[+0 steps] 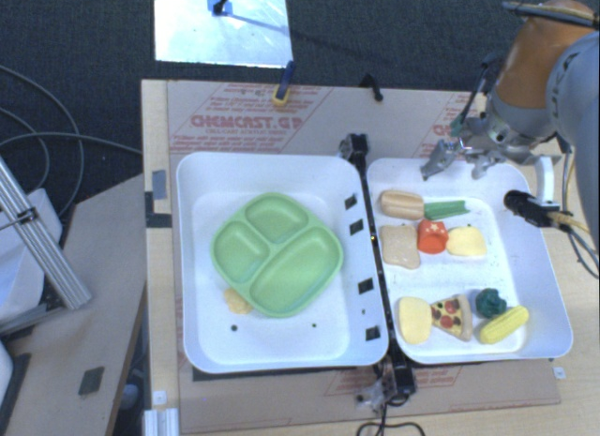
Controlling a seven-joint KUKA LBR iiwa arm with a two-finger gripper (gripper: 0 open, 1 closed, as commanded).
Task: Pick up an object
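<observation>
My gripper [457,164] hangs over the far rim of the right bin [539,265], open, with nothing between its fingers. Just in front of it lie a tan bread roll [401,203] and a green bean-like piece [445,208]. Behind those sit a red tomato [431,236], a slice of toast [400,248] and a pale yellow piece [467,242]. Along the near side are a yellow wedge [413,320], a pizza slice [452,316], a broccoli floret [488,302] and a yellow corn cob [502,324].
The left bin [202,190] holds a green divided plate [277,254] with a small yellow item [236,302] poking out under its near edge. A black divider with clips [367,237] runs between the bins. The arm's orange band [532,59] rises at the right.
</observation>
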